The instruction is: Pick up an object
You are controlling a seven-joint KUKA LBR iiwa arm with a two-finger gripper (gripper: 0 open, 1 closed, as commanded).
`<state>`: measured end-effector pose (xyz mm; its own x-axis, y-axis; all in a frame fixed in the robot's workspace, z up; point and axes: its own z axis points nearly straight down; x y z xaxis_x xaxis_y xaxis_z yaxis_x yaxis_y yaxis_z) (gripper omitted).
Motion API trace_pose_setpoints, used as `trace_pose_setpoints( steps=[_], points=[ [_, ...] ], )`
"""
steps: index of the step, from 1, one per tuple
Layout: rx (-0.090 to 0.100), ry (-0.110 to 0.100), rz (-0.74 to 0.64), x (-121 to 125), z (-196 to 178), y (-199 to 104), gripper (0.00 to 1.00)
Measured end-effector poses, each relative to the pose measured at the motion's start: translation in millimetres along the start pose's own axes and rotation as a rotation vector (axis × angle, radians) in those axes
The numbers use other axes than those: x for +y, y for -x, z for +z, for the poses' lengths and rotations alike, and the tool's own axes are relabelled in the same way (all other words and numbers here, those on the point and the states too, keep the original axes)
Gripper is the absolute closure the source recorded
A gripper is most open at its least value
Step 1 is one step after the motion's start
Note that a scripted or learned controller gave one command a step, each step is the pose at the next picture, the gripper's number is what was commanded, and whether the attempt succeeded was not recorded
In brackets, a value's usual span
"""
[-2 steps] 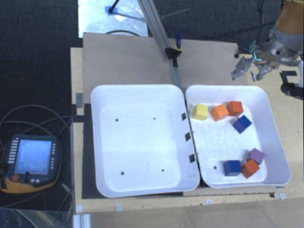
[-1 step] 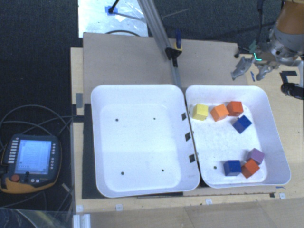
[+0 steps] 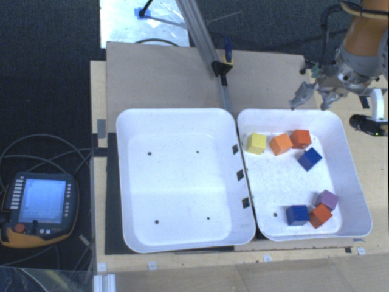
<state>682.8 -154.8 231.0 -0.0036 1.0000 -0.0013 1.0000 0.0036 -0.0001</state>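
A pendant (image 3: 37,208) with a lit screen lies on the dark floor, well left of the right bin (image 3: 349,163), off the table (image 3: 164,72). The left bin (image 3: 176,175) touches the right bin along its left wall. Inside the right bin, near its far wall, sit a yellow cube (image 3: 256,143), an orange cube (image 3: 280,143) and a red cube (image 3: 300,139) in a row, the last two touching, with a blue cube (image 3: 310,159) just in front of the red one. Near the right bin's front right corner a second blue cube (image 3: 297,215), an orange-red cube (image 3: 321,215) and a purple cube (image 3: 327,199) cluster together. The end effector (image 3: 314,96) hangs just beyond the right bin's far rim, its fingers spread apart and grasping nothing.
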Motion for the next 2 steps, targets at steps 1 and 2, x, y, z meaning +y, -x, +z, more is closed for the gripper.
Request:
trace_pose_setpoints(
  steps=[1,2],
  points=[
    [0.001,-0.003,0.0,-2,62,-1,0.0],
    [0.001,-0.002,-0.003,8,112,-6,0.0]
  ],
)
